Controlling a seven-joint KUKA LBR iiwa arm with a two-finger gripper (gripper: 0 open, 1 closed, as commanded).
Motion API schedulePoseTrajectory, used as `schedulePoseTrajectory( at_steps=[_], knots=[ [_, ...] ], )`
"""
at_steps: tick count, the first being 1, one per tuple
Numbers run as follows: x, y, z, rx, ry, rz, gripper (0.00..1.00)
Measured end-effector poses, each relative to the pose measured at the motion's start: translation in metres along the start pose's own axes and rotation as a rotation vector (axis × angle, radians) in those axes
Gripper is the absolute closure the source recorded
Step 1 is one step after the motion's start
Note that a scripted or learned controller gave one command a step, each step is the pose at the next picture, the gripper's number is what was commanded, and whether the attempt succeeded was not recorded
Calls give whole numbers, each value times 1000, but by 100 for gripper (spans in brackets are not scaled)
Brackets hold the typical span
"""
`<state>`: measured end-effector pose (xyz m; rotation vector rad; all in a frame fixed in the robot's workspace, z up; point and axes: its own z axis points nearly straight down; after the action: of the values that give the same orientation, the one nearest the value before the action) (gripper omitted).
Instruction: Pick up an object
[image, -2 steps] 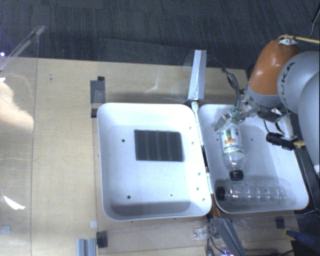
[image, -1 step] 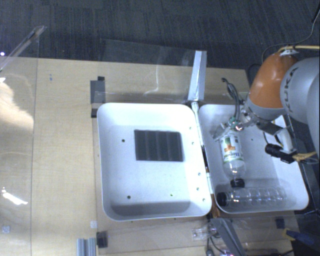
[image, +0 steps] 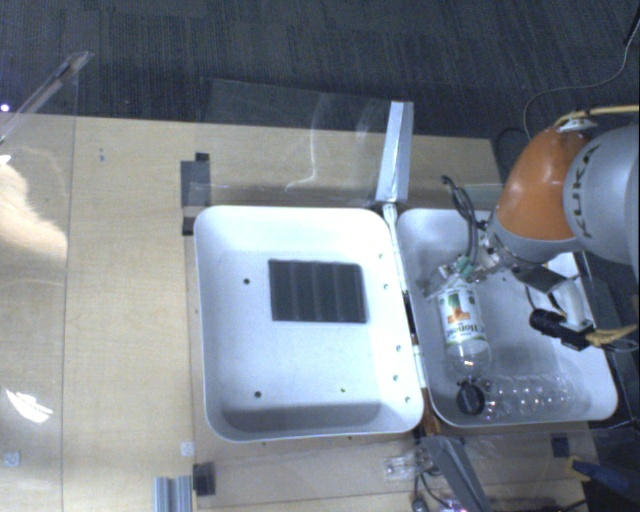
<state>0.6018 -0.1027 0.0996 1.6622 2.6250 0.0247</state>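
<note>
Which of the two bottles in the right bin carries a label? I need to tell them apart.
The bottle with the orange-and-white label, lying nearer the arm. The clear bottle with the black cap, along the bin's near edge, looks bare.

A large white bin (image: 300, 320) sits to the left of the gripper, bearing a dark ribbed rectangular panel (image: 317, 292) on its floor. A second white bin (image: 590, 385) lies beneath and below the gripper. Both rest on a light wooden bench (image: 110, 300). A clear upright panel with a metal post (image: 397, 150) stands behind the bins, up and left of the gripper.
</note>
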Motion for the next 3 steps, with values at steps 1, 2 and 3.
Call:
schedulePoseTrajectory(
  at_steps=[1,2,3],
  knots=[
    [14,-24,-1,-3,-2,-121,0],
    [22,-29,-2,-10,-8,-165,0],
    [22,-24,-15,-20,-13,-164,100]
  ],
)
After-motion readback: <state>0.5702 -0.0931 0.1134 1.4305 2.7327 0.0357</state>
